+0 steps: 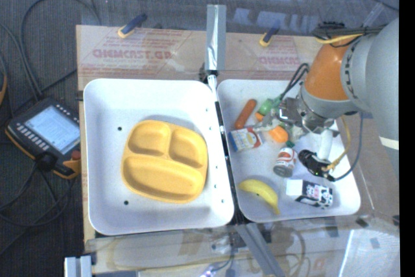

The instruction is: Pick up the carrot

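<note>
The carrot (245, 113) lies in the right bin (350, 201), up in its far left part, close to the wall between the two bins. It is a thin orange stick. It lies tilted: its top end points far and a bit right, and its bottom end points near and left, down toward a small carton (244, 139) that sits just beside it.

The gripper (283, 115) is at the end of the big grey arm that comes in from the right. It hangs over the middle of the same bin. So the carrot is to the left of the gripper, near it, at about the same depth. Between them is a small green thing (266, 105), and just near of the gripper is a round orange thing (279, 134). I think the gripper has to slide left, past the green thing, and turn to pinch the carrot across its thin side.

I can't tell how the gripper is set, and I see nothing held in it.

Also in the right bin are a banana (260, 192), a little can (284, 162) and a small black and white box (318, 192). The left bin (104, 198) has a yellow tray (165, 160) in it.
</note>
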